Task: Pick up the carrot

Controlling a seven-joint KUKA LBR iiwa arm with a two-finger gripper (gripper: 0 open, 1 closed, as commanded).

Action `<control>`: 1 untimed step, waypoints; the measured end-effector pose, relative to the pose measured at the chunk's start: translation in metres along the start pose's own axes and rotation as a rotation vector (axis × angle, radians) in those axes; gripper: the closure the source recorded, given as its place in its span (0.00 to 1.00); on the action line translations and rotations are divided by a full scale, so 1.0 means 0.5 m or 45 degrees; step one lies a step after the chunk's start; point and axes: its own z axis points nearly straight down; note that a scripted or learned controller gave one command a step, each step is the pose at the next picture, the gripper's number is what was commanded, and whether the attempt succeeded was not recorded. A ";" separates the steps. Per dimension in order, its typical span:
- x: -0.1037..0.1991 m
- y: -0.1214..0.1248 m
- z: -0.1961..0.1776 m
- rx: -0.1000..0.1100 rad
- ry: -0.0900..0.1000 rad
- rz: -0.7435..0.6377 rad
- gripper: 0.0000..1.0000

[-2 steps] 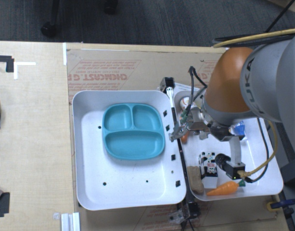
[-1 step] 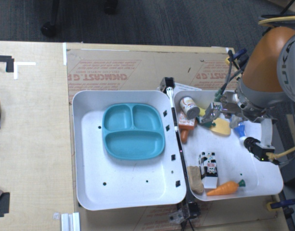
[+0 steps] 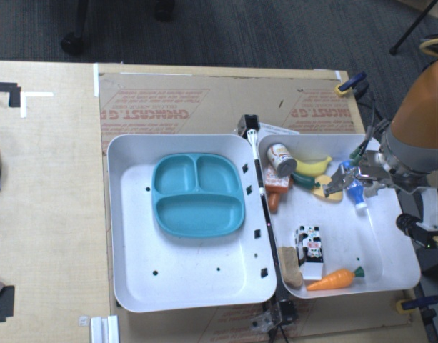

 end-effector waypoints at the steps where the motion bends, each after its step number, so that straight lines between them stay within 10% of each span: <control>1: 0.063 0.129 0.185 -0.003 -0.001 -0.034 0.00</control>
